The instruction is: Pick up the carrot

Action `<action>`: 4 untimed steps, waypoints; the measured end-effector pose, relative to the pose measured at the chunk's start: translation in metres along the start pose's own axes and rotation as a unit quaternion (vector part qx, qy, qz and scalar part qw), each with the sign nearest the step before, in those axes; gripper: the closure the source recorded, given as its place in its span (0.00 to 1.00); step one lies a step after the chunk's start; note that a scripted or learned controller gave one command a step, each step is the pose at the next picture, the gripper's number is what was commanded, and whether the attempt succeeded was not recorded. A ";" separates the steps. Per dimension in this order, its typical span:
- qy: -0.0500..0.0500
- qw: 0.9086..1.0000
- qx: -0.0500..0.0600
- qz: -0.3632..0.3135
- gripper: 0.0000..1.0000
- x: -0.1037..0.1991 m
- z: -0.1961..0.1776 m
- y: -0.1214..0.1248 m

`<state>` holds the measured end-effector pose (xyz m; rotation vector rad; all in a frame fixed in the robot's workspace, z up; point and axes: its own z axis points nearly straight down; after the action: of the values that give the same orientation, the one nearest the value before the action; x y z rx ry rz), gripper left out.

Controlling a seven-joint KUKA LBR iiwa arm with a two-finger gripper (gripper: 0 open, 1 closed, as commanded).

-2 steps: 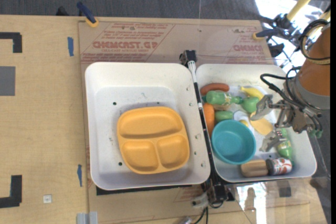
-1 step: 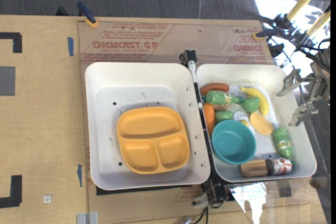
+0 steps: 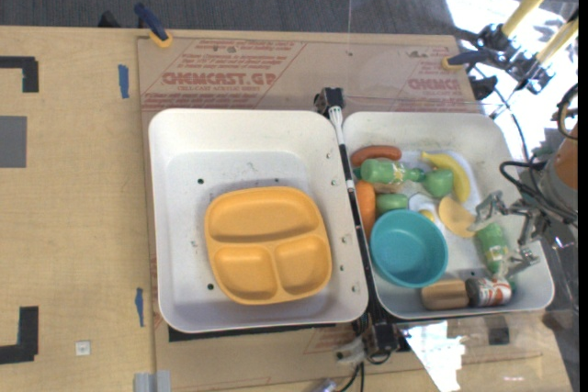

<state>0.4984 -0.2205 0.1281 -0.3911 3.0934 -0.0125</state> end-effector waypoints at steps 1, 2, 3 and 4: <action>0.002 0.980 -0.003 -0.197 0.00 -0.067 -0.129 -0.017; 0.002 0.924 -0.003 -0.382 0.00 -0.032 -0.265 -0.013; -0.001 0.925 -0.003 -0.381 1.00 -0.035 -0.273 -0.012; 0.003 0.792 -0.013 -0.610 1.00 -0.074 -0.169 -0.021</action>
<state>0.5713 -0.2216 0.2987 -2.2115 2.2256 0.0075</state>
